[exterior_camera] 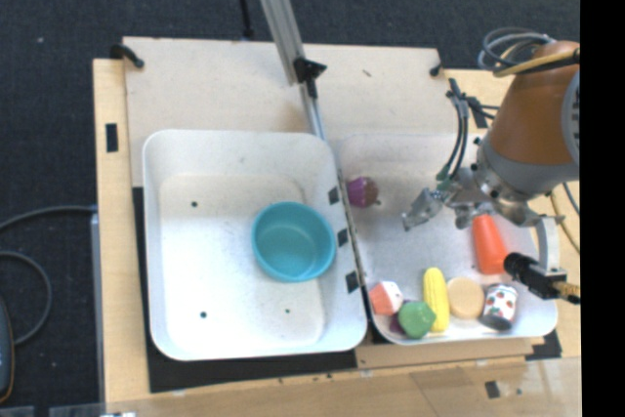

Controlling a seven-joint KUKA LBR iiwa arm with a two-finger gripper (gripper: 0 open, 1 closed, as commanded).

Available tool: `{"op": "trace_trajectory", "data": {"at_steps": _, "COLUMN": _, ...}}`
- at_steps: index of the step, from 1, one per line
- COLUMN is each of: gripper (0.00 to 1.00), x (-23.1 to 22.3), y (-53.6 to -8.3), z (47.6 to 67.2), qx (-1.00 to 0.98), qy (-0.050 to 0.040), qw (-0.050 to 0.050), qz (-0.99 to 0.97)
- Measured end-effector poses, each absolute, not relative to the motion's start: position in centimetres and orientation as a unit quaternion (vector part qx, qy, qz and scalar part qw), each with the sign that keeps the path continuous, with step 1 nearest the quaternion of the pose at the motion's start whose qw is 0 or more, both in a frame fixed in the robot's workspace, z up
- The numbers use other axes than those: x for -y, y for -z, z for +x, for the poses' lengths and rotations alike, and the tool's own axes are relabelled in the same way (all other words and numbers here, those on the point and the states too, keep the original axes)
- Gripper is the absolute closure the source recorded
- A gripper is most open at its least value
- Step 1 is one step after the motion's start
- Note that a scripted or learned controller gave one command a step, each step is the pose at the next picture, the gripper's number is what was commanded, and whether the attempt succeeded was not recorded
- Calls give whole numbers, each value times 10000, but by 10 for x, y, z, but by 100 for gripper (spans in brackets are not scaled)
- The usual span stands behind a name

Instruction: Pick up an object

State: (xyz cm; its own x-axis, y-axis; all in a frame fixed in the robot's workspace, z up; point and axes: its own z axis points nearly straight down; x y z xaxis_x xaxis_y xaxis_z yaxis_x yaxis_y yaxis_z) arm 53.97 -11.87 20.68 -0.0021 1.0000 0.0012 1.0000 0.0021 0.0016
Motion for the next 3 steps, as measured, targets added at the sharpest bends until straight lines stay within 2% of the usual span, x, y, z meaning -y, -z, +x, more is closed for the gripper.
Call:
{"op": "trace_trajectory", "data": {"at_steps": 1, "gripper": 0, "x": 119, "y": -207, "z": 540, "qx": -7073, "qy": -12, "qw": 4, "qz": 7069}}
{"op": "trace_trajectory", "data": {"at_steps": 2, "gripper": 0, "x": 130, "y": -157, "z": 536, "qx": -7065, "qy": 20, "qw": -7, "qz": 7077}}
{"op": "trace_trajectory", "data": {"at_steps": 3, "gripper": 0, "x": 131, "y": -106, "z": 535, "qx": -7064, "qy": 10, "qw": -4, "qz": 7078}}
